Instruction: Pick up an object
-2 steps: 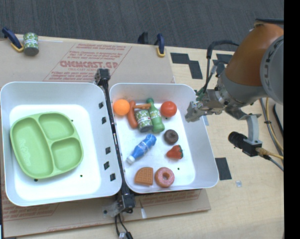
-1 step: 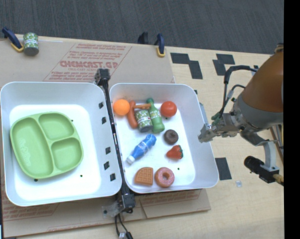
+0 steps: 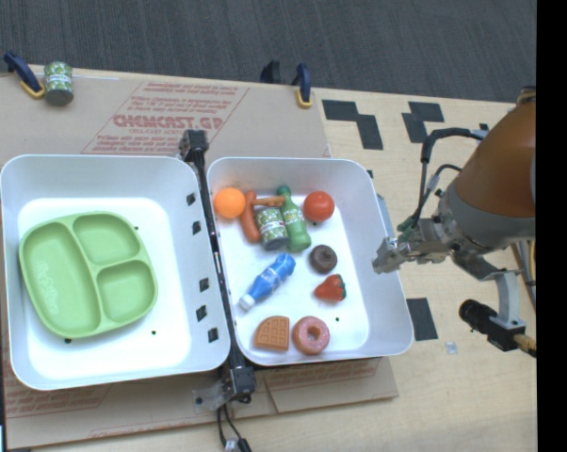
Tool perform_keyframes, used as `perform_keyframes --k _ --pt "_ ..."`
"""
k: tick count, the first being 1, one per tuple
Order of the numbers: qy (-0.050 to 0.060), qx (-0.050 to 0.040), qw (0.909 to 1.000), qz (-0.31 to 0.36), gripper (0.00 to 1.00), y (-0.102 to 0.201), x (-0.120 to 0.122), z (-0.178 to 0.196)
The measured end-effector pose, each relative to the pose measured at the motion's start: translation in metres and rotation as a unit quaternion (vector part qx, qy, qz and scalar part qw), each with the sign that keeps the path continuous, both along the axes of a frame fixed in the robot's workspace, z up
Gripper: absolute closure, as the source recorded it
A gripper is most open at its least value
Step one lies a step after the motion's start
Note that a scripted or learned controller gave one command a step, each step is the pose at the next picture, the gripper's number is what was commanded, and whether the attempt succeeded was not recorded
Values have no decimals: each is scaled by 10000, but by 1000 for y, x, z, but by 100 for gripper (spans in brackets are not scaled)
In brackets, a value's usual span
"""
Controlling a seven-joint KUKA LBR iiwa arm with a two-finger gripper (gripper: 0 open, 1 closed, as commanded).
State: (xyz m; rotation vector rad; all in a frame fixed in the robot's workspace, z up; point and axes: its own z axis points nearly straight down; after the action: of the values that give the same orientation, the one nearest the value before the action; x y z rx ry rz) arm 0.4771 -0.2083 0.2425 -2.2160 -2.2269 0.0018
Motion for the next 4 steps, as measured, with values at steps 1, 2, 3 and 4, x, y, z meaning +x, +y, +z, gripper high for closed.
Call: perform_keyframes --k 1,2,3,4 --pt "-26 -10 10000 0 100 -4 0 30" --pt "7 5 10000 4 100 -2 -1 -9" --pt "-19 -5 10000 3 100 -3 0 18" --pt "-1 2 10000 10 100 16 0 -4"
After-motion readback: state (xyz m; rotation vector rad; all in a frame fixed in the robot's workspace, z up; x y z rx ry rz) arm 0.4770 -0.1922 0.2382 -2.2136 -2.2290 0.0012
